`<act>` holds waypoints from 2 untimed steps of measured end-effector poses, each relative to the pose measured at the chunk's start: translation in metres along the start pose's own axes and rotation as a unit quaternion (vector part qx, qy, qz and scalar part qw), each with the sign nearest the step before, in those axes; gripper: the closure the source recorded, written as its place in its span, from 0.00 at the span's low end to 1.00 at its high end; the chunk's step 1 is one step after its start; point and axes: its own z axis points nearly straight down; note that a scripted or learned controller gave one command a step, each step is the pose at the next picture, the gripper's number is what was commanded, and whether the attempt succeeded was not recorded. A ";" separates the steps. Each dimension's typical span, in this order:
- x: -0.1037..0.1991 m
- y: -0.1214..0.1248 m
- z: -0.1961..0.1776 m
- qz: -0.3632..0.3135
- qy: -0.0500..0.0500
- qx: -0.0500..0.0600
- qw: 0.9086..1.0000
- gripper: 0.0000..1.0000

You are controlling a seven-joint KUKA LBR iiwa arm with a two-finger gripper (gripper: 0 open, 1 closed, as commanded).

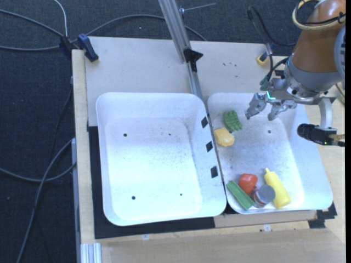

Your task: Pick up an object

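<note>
Gripper [265, 109] hanging fingers spread, gripping nothing, over right bin [307, 163]; green bumpy toy [232, 120] just left; arm reaching from right.

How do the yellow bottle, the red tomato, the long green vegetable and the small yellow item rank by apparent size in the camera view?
1. yellow bottle and long green vegetable: too alike to separate
2. small yellow item and red tomato: similar; unsure
</note>
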 end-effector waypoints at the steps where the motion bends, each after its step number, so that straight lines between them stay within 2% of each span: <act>1: 0.000 0.000 0.000 0.000 0.000 0.000 1.000 0.00; 2: 0.000 -0.001 0.063 0.000 0.000 0.003 1.000 0.00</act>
